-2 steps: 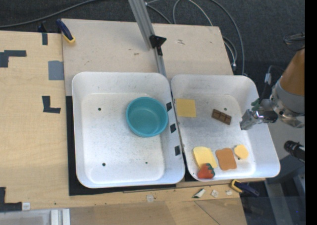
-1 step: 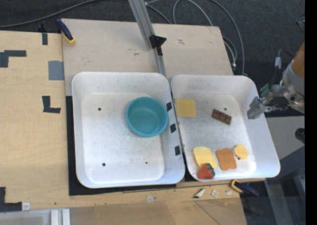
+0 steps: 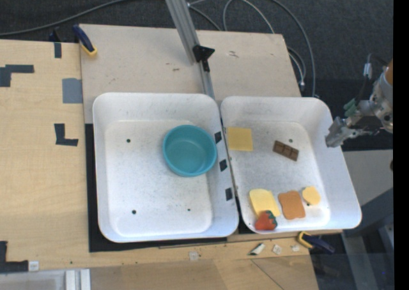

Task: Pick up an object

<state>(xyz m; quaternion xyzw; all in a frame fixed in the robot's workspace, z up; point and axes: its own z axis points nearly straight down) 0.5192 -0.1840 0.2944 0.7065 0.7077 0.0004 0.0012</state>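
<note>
A teal bowl [image 3: 189, 149] is seen in the left bin [image 3: 115, 174], close to the divide. In the right bin [image 3: 332, 174], a pale yellow square slice [image 3: 240, 138] lies far-left and a brown chocolate bar [image 3: 285, 150] sits mid-bin, its long axis slanted from far-left to near-right. Along the near wall a strawberry [image 3: 266, 221], a yellow piece [image 3: 262, 200], an orange toast-like piece [image 3: 292, 205] and a small yellow round [image 3: 311, 195] are clustered. The gripper [image 3: 337, 134] hangs over the right rim, apart from all objects; its opening cannot be told.

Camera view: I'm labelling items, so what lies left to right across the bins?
Teal bowl → yellow square → chocolate piece → gripper. The cluster at the right bin's near edge overlaps, so I left it out.
</note>
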